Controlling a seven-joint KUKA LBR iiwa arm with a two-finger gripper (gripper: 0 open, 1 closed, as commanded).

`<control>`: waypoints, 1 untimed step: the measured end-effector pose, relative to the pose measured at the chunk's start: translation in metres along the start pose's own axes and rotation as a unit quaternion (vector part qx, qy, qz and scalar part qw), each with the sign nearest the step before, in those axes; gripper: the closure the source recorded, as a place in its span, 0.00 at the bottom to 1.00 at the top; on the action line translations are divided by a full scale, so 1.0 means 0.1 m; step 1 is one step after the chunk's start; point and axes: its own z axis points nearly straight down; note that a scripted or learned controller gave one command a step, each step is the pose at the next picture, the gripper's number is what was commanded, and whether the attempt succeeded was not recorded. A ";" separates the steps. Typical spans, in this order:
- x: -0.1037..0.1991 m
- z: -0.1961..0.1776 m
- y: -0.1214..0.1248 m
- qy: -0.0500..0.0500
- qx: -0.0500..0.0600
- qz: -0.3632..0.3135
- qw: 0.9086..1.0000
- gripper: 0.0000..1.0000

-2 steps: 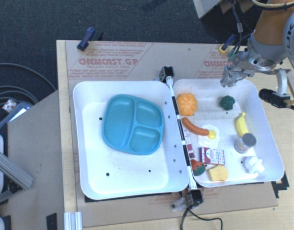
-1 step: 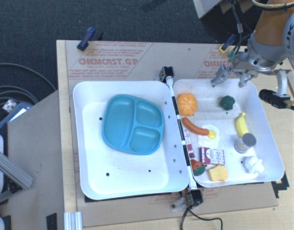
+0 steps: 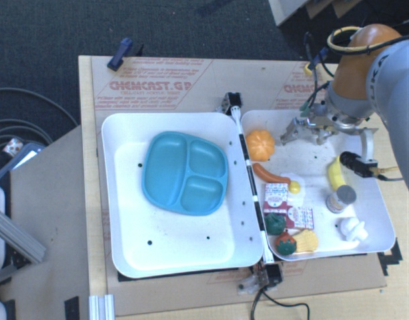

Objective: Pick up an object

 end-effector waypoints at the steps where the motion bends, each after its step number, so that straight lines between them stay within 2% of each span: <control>1: 0.38 -0.04 -0.15 -0.009 -0.006 0.003 1.000 0.00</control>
